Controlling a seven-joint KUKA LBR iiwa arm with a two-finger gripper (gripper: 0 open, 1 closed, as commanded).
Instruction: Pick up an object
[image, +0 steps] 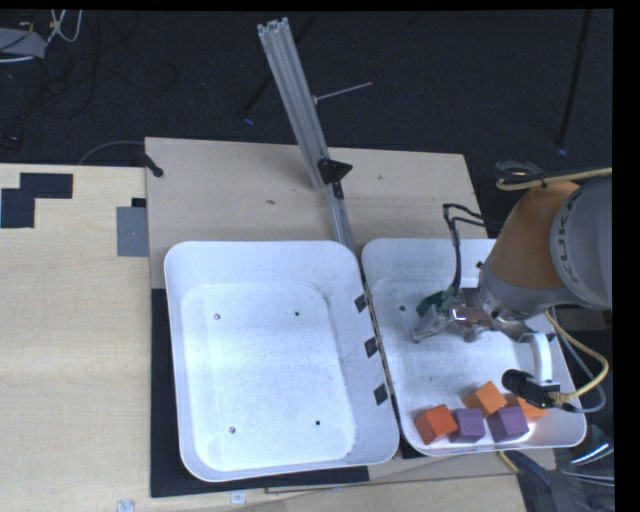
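On the left we see the left bin (265, 360), a shallow white tray with rounded corners and a matte, faintly speckled floor marked by a few small dark dots. Just beside it, the two rims meeting along a seam with small black clips, lies the right bin (400, 300), made the same way.

In that bin's upper middle we find the gripper (432, 318), a metallic head with a teal-green patch and dark cables running back to the grey arm and its orange band. We cannot tell how far its fingers are parted, and we see nothing between them.

The task's objects sit well apart from it, in the right bin's near corner: an orange-red block (435, 423), a purple block (469, 424), an orange block (489, 397) and a second purple block (507, 422), all small, blunt-edged cubes that look like soft foam, crowded together and partly touching.

We judge the main risk to be that crowding: fingers coming down may land on two blocks, or push one against the bin wall instead of gripping it. The corner leaves little room for the fingers on the wall side.
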